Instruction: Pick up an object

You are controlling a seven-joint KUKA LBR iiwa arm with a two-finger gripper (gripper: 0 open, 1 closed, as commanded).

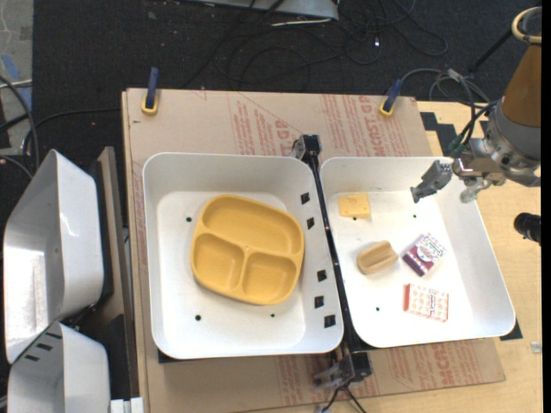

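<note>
Lying loose in the right-hand bin (482, 231) are four small things, any of which would serve as the object to pick up. Nearest the bin's middle is a tan bread-roll shape (376, 257), which I take as the landmark. It looks light and probably hollow plastic or foam, rounded on top, so fingers closing across its short width should seat well, though the curved sides might squirt out under a skewed squeeze. Just beside it, toward the arm, lies a purple-and-white packet (425, 254), tilted; it reads as soft, crinkly and slippery, best pinched across its narrow width. Beyond that packet, toward the bin's near edge, a flat red-and-white packet (427, 302) lies thin against the floor, hard to get fingers under. On the far side of the roll, well apart, sits a yellow cheese-like block (354, 206), small, stiff and squarish, an easy grip on opposite edges.

The gripper (448, 181) hovers above the far right part of this bin, away from the roll, its two fingers spread apart with nothing between them.

In the left-hand bin (164, 231), across the divider from the roll, rests a yellow divided tray (247, 249), broad and rigid, graspable only by its rim.
</note>
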